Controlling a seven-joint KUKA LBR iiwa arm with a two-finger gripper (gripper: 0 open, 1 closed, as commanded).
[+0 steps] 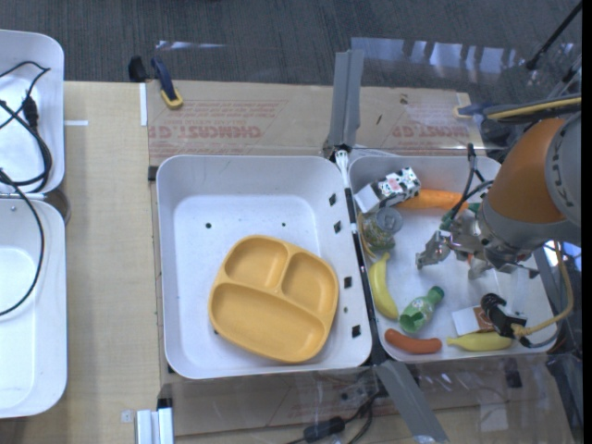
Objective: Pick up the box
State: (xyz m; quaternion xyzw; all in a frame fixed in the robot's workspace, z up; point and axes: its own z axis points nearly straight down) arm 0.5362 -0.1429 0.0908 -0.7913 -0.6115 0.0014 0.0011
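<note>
Gripper (453, 251) sits low in the right bin (518, 351), fingers apart, nothing between them that I can see. It's over bare white floor near bin centre. The box (395, 188), white with a black-and-red print, lies at about 11 o'clock from the gripper, up in the bin's far-left corner, clear of the fingers and tilted against the wall. An orange carrot (433, 199) touches the box's right end. At 9 o'clock from the gripper: a yellow banana (380, 287) along the divider, with a clear cup-like thing (379, 229) just above it. At 7 o'clock: a green bottle (421, 308); below that a red sausage (413, 342). At 5 o'clock: a second banana (481, 341) and a small packet (467, 321). The left bin (185, 248) holds a yellow divided plate (275, 297), irrelevant here. Risks, as I judge them: the box is wedged in the corner, so one finger may hit the wall or divider on descent; closing could catch the carrot instead or with it; the tilted box could slide out of the grip.
</note>
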